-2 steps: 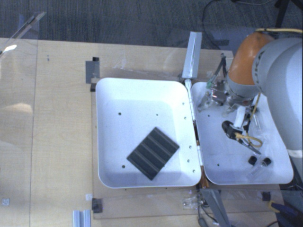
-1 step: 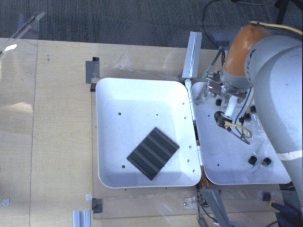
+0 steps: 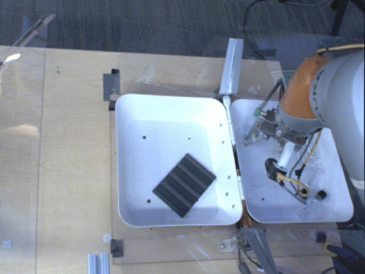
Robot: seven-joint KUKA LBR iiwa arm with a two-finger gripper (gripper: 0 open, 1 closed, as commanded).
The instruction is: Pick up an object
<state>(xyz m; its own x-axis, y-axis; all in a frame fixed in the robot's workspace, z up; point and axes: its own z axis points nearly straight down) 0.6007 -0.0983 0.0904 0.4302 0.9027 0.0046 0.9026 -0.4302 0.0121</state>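
Note:
A dark grey ribbed rectangular pad (image 3: 185,185) lies flat and turned at an angle in the left bin (image 3: 131,153), toward its front middle. My gripper (image 3: 256,132) hangs over the right bin (image 3: 333,201), near that bin's left wall and back corner. It is well to the right of the pad and farther back, and nothing shows in its grasp. The grey arm with its orange band (image 3: 302,93) covers the right bin's back right part.
A metal divider strip (image 3: 232,67) stands at the back between the two bins. Small black clamps (image 3: 112,84) sit on the wooden bench by the left bin's corners. The bin walls (image 3: 235,158) meet between the pad and the gripper.

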